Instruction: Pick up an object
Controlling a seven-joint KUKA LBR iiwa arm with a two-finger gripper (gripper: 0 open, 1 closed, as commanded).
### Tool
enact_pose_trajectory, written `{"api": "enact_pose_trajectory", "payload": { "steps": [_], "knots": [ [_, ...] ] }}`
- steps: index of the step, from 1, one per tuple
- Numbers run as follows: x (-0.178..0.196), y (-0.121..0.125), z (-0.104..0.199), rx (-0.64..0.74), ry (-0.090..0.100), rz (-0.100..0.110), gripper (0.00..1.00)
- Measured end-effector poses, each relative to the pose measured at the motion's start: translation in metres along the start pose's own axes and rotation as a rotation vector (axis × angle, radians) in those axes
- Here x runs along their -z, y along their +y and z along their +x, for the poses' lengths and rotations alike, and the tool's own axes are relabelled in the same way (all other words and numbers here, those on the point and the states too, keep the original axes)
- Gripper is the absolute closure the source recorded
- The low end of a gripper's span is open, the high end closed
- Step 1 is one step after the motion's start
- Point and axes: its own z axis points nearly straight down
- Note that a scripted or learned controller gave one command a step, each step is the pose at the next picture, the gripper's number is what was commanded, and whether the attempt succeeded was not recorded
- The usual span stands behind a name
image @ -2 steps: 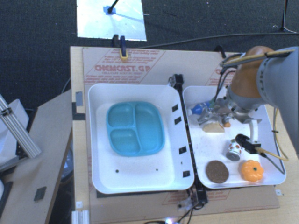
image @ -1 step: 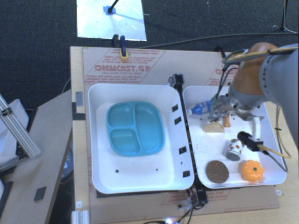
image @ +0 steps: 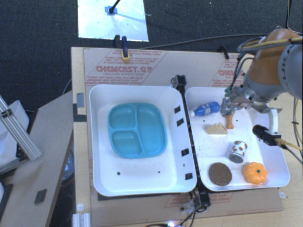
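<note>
The arm leans in from the right and hangs its tool low over the back of the right bin, just beside a blue bottle lying on its side. A thin orange piece shows right under the tool, but I cannot tell whether it is a thing being held or part of the hardware, nor whether the tool is wide or narrow. My guess is that the bottle or that orange piece is the target, since the tool sits nearest those.

The other candidates lie loose in the same bin, well spread so each can be reached alone: a pale wedge near the middle, a small spotted cup in front of it, a brown disc and an orange pumpkin along the front edge. The left bin carries a blue divided tray, probably parked away from the picking.

Both bins rest on a sheet with red print, clamped at the back to a wooden desk. Dark carpet surrounds it, with a shiny square plate on the floor behind and cables trailing to the arm.
</note>
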Motion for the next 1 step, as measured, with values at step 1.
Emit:
{"api": "enact_pose_trajectory", "payload": {
  "steps": [1],
  "knots": [
    [0.0527, 0.002, -0.0003, 0.005, 0.0, 0.0, 1.0]
  ]
}}
